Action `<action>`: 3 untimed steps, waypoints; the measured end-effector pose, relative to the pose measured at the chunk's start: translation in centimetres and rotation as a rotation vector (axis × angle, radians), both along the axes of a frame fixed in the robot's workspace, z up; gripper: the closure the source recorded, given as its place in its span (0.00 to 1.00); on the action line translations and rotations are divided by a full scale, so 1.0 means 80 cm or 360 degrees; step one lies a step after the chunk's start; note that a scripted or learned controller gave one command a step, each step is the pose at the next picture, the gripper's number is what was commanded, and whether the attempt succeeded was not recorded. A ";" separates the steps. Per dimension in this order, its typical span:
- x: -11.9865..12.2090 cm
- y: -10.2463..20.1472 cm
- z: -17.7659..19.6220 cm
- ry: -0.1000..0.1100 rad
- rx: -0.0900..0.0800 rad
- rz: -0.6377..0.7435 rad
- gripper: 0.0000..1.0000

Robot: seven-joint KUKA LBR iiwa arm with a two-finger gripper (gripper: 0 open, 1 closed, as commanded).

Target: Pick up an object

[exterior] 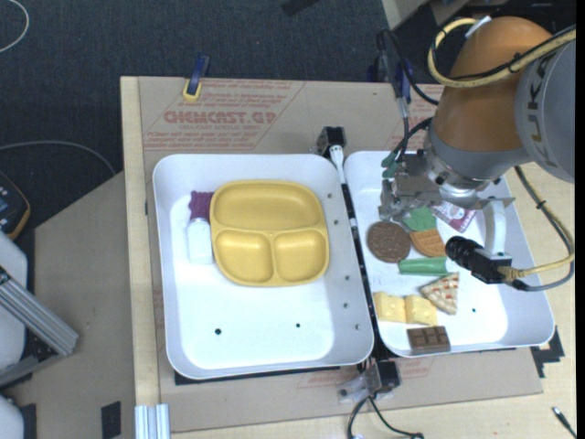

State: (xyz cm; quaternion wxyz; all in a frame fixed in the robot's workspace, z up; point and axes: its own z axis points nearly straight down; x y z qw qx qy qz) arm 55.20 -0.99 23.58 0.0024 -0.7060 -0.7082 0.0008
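Observation:
My gripper (399,210) hangs low over the back of the right bin (526,323), just above a brown round cookie (389,242). Beside the cookie lie an orange round cracker (427,242), a light green piece (420,219) and a green bar (422,266). Nearer the front sit a pizza slice (442,292), yellow cheese pieces (405,309) and a chocolate bar (428,338). I see nothing held between the fingers.
The left bin (247,341) holds a yellow divided tray (270,230), with a purple item (200,204) and a white item (198,240) at the tray's left side. A pink-and-white packet (454,214) lies under the wrist.

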 end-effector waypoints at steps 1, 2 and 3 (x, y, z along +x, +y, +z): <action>-0.046 0.058 0.001 0.0000 0.0001 0.0003 1.00; -0.092 0.075 -0.020 0.0003 -0.0002 -0.0004 1.00; -0.087 0.091 -0.003 -0.0009 -0.0003 -0.0002 1.00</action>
